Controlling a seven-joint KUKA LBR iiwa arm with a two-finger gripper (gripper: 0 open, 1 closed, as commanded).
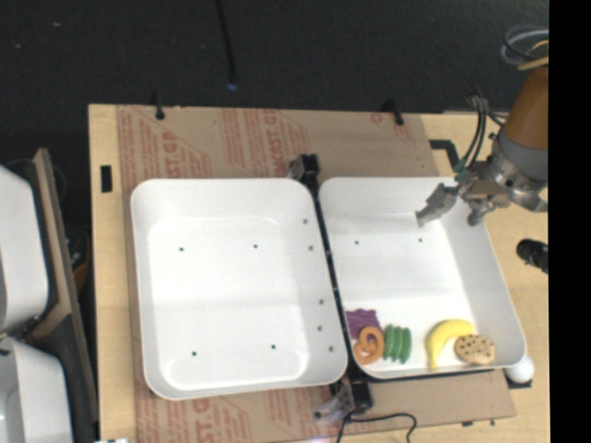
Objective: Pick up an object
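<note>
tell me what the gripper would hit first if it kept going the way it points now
Probably the bare floor of the right white bin: the gripper points down-left over its upper part, far from the toys. Depth is unclear.

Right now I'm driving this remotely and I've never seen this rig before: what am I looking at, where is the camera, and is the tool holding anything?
You are looking down at a slant from one fixed camera above a bench. Two shallow white bins sit side by side: the left bin and the right bin. The grey arm with an orange band comes in from the right, and its tool hangs over the right bin's upper right corner. Nothing can be seen between its fingers. The things to pick lie along the right bin's near edge: a purple piece, an orange ring, a green piece, a yellow banana and a speckled cookie.
</note>
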